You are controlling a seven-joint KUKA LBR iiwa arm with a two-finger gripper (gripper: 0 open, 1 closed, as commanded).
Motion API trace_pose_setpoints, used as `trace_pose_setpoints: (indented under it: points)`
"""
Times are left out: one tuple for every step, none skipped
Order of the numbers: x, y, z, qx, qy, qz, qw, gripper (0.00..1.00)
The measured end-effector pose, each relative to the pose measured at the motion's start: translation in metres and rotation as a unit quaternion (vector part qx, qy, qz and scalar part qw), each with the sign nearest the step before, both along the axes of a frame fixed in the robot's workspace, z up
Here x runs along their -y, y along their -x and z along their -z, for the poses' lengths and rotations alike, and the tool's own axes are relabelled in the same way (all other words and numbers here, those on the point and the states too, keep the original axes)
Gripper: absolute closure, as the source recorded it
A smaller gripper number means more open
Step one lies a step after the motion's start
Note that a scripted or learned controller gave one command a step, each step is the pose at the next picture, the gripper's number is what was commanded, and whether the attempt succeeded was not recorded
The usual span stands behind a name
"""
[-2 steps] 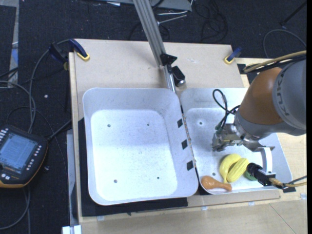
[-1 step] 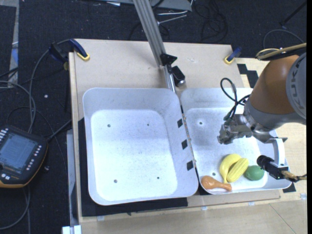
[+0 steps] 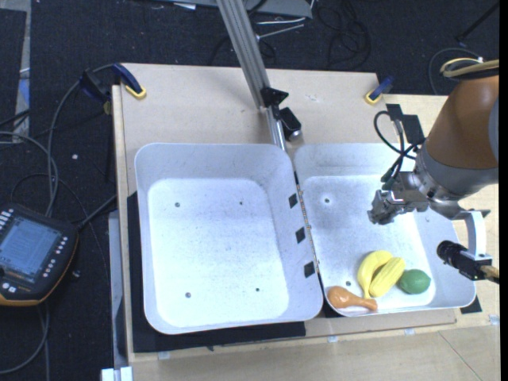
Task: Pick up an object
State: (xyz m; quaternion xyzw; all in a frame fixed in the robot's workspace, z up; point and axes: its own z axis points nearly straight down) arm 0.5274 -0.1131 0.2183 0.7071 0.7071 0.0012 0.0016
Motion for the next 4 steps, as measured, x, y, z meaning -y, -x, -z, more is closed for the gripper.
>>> trace_pose_setpoints:
  points:
    - [0.0,0.0,0.004,-0.002,-0.0003,0.0,1.0,1.0]
    - [-0.05,-0.019,-0.011,-0.002,-0.0006,-0.002,1.0,1.0]
    - [-0.102,-0.034,-0.002,-0.002,-0.0009,-0.002,1.0,1.0]
    - [-0.149,-0.058,0.001,-0.002,-0.0007,-0.002,1.0,1.0]
